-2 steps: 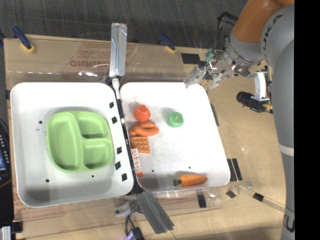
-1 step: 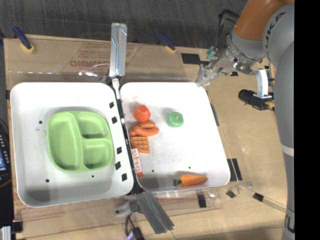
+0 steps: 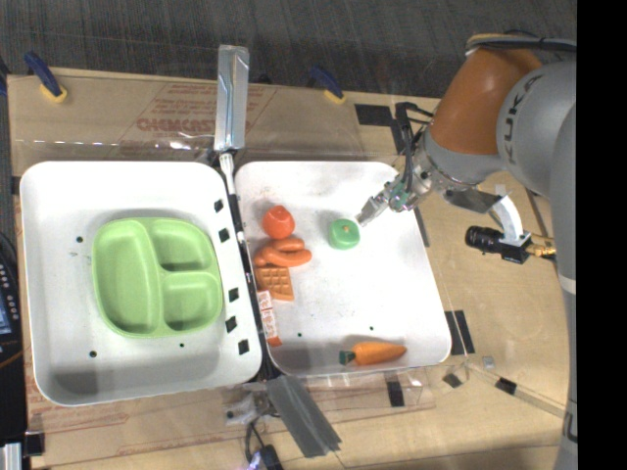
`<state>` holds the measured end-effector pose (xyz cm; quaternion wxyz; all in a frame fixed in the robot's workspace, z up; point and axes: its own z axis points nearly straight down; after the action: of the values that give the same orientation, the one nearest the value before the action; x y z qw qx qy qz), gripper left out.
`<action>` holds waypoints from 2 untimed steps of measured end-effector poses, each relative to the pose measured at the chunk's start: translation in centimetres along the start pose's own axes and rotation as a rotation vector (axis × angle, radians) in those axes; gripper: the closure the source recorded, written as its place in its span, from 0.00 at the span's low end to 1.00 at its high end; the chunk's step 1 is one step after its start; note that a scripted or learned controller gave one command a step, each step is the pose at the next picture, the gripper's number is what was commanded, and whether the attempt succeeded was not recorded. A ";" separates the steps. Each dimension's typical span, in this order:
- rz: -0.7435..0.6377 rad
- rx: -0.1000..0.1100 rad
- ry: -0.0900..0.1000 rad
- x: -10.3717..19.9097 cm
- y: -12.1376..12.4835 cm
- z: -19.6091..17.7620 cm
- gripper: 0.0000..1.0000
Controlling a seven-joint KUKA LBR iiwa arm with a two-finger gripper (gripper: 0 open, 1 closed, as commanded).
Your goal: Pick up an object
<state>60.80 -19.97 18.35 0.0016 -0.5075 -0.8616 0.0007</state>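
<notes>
Camera view, hand: the hand [image 3: 377,207] hangs low over the upper right part of the right bin [image 3: 416,306], reaching in from the arm's side; its tip points down and toward the green piece. Whether it is spread or pressed together I cannot tell from here, and nothing shows between its tips.

Nearest thing: a round green toy [image 3: 344,233] lies just beside the hand, a little below and to the left of the tip, apart from it as far as I can see. It looks round, so no long axis to line up with; I'd guess this is the one the next move goes for.

Further from the hand: an orange-red round toy [image 3: 279,222] sits further left, past the green one. Touching it from below is a flat orange piece [image 3: 284,255], then a waffle-like square [image 3: 275,284] lower still.

Far corner: a carrot [image 3: 375,353] lies well below the hand near the bin's front wall, long axis running left to right.

Count: five things in the right bin, one of each.

Left bin [image 3: 44,292]: well off to the hand's left, holding one green divided tray [image 3: 157,278].

Surface: both bins side by side on it.
</notes>
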 end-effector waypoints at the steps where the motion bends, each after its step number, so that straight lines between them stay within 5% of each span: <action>1: 0.000 -0.001 -0.001 0.0 0.0 0.0 0.00; 2: -0.007 -0.003 -0.004 3.1 1.0 9.2 0.00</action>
<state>60.18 -16.74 9.19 -0.0008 -0.5044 -0.8635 0.0002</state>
